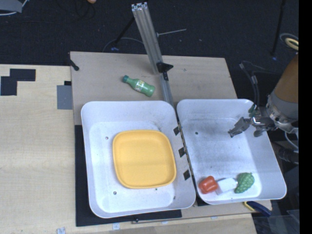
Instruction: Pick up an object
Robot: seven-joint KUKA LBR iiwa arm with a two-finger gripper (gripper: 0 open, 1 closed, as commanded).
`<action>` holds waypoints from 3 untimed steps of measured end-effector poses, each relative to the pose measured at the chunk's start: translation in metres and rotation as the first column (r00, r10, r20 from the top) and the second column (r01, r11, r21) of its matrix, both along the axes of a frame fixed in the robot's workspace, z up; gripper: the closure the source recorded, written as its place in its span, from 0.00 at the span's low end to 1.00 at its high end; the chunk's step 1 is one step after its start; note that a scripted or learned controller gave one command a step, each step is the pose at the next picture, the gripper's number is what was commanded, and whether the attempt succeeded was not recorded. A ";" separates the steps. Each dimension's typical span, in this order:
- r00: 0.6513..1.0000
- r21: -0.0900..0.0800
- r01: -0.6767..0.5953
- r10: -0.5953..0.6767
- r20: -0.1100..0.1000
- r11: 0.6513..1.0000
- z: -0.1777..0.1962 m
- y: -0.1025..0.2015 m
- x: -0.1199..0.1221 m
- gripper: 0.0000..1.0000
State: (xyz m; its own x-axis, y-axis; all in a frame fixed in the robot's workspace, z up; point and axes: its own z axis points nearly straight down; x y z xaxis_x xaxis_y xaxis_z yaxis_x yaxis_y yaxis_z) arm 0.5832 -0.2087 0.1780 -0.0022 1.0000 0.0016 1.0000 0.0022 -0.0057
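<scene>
My gripper (pixel 242 127) hangs over the right side of the right bin (pixel 214 112), its dark fingers spread open and nothing between them. Along that bin's near edge lie a red pepper (pixel 208 184), a small white block (pixel 227 185) and a green bunch of grapes (pixel 244 182), all well below the gripper. A yellow square plate (pixel 144 158) lies flat in the left bin (pixel 95 130).
A green bottle (pixel 139 85) lies on its side on the bench behind the left bin. A slanted aluminium post (pixel 149 33) rises behind the bins' shared edge. The arm enters from the right, over the right bin's rim.
</scene>
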 end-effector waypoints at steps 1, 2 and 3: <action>1.000 -0.001 0.001 -0.001 0.002 1.000 -0.043 0.001 -0.005 0.00; 1.000 -0.002 0.003 -0.003 0.005 1.000 -0.031 -0.001 -0.004 1.00; 1.000 -0.003 0.003 -0.003 0.009 1.000 0.011 -0.004 -0.004 1.00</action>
